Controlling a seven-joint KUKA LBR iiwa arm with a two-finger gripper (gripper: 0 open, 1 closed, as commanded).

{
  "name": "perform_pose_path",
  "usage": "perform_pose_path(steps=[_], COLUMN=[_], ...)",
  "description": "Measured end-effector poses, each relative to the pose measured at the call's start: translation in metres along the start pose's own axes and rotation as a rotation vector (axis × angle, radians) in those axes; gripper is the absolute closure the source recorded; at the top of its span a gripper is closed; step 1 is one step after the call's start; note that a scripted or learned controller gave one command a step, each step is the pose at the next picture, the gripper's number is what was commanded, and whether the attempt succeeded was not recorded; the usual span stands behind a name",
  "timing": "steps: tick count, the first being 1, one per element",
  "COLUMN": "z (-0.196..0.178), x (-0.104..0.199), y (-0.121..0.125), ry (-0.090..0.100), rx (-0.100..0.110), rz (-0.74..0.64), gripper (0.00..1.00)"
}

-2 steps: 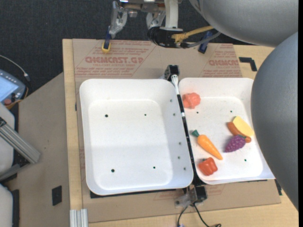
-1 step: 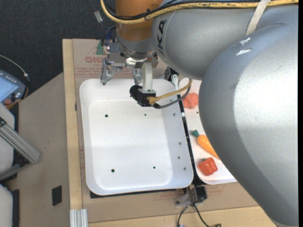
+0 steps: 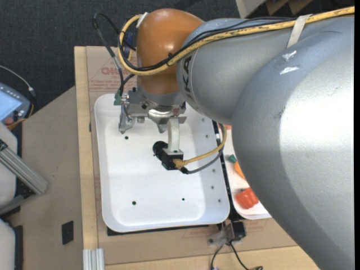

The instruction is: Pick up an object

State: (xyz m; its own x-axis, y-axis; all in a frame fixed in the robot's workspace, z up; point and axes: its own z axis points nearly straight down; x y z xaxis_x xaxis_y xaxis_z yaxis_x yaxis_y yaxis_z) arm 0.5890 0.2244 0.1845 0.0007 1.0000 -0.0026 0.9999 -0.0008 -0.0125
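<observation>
**Pick Not Yet Made: Nothing Seen in the Jaws**

A brown desk (image 3: 84, 128) was set on dark flooring, and two shallow white bins were carried on it side by side. The left bin (image 3: 140, 196) was overhung by the grey arm (image 3: 281, 122), and the jaws were positioned over that bin's far half. Whether the jaws were wide or narrow could not be told, since they were viewed from above and partly masked by the wrist. No object was seen between them. A few small dark specks were noted on the left bin's floor. The likely candidates, an orange object (image 3: 246, 198) and a second orange piece (image 3: 237, 169), were found in the right bin (image 3: 250, 211), near its left wall and well apart from the jaws. The task was therefore judged barely begun: a target had yet to be reached, gripped and lifted.
</observation>
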Motion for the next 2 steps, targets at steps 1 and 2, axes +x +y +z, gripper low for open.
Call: perform_pose_path(steps=[1, 2], z=[0.039, 0.051], x=[0.000, 0.000], y=[0.025, 0.080], ry=[0.001, 0.004], rx=[-0.009, -0.017], rz=[0.001, -0.002], gripper=[0.00, 0.00])
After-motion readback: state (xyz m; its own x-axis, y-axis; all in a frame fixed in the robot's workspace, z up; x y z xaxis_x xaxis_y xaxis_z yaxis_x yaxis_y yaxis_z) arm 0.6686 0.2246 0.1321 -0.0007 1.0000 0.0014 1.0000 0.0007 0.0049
